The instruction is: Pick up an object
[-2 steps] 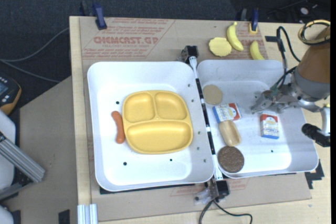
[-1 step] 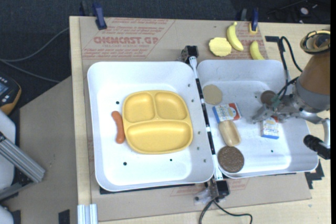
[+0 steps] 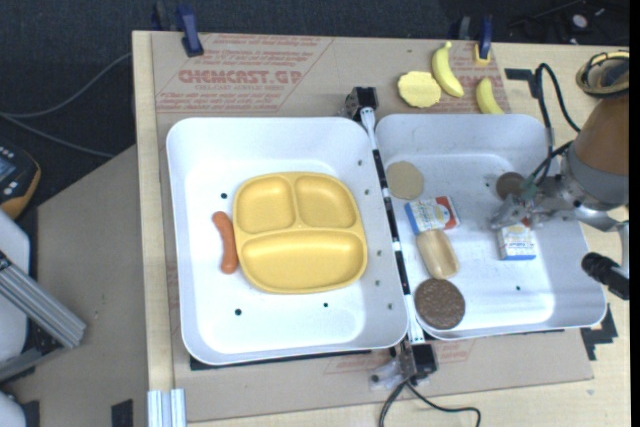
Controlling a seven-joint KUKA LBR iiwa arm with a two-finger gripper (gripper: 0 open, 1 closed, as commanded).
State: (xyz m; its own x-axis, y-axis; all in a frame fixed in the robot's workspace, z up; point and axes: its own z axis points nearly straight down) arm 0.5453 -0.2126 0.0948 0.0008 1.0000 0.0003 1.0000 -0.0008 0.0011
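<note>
In the right bin (image 3: pixel 560 300) lie a tan round disc (image 3: pixel 405 180), a small white, blue and red carton (image 3: pixel 432 214), a tan bread roll (image 3: pixel 438 254), a dark brown round disc (image 3: pixel 439 303), a small brown piece (image 3: pixel 509 185) and a small white and blue box (image 3: pixel 517 244). My gripper (image 3: pixel 518 215) reaches in from the right and hangs low just above the far edge of the small box, close to the brown piece. The arm's orange band (image 3: pixel 608 140) shows at the right edge.
The left bin (image 3: pixel 200 215) holds a yellow divided plate (image 3: pixel 298 232) with an orange sausage (image 3: pixel 226 241) beside it on the left. Two toy bananas (image 3: pixel 448 71) and a yellow lump (image 3: pixel 419 89) lie on the bench behind the right bin.
</note>
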